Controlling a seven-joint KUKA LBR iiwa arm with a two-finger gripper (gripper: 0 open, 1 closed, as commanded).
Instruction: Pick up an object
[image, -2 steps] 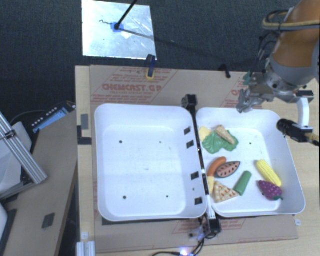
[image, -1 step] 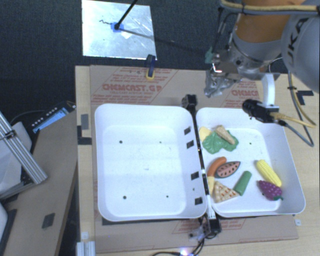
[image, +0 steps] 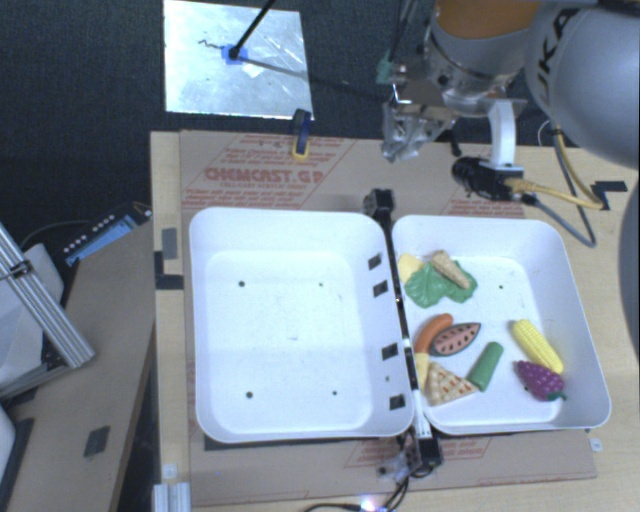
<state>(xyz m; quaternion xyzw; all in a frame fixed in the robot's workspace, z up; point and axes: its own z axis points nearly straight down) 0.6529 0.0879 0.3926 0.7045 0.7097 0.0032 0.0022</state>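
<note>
1. Arm enters from upper right, gripper (image: 405, 140) hanging above the table behind both bins.
2. Cannot tell whether open or closed.
3. Toy foods in right bin (image: 575, 290): corn (image: 537, 345), grapes (image: 540, 380), lettuce (image: 428, 287), well apart from gripper.

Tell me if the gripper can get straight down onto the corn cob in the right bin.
Probably yes: the corn cob lies uncovered, with only the grapes close by. The gripper hangs above the bench beyond the bin.
</note>
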